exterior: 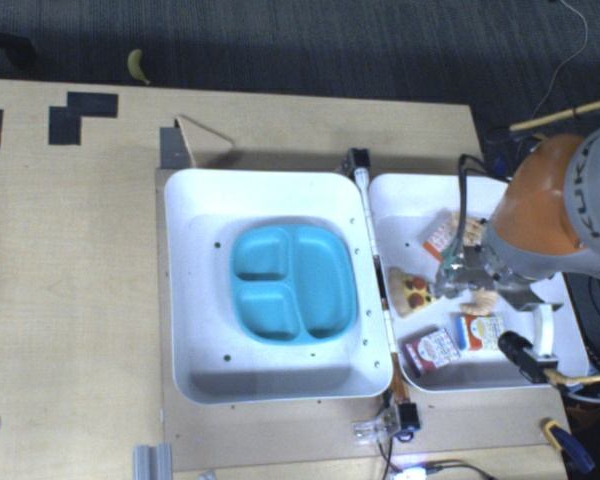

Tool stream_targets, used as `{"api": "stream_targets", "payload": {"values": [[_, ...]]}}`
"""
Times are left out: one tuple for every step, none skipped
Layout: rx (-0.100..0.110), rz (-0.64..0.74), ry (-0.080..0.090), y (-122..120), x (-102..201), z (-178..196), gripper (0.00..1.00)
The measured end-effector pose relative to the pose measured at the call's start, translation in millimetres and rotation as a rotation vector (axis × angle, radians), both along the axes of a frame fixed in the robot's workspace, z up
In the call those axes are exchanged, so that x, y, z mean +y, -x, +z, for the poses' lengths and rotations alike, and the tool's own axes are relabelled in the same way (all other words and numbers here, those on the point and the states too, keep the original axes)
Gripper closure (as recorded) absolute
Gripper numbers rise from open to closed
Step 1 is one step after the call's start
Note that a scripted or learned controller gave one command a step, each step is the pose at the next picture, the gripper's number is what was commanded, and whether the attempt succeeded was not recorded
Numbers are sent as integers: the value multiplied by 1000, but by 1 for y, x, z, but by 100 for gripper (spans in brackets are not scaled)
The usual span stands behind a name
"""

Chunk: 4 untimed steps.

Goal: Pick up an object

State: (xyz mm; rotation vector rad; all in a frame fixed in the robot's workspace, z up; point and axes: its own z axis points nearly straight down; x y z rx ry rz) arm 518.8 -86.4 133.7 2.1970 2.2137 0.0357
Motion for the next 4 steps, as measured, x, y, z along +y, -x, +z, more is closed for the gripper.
{"api": "stream_targets", "payload": {"values": [[0,0,0,0,0,0,0],[-3,3,-1,-1,1,11,100],[27,-2,2,-94,-36,36,100],[29,-2,1,-93,-36,36,0]]}}
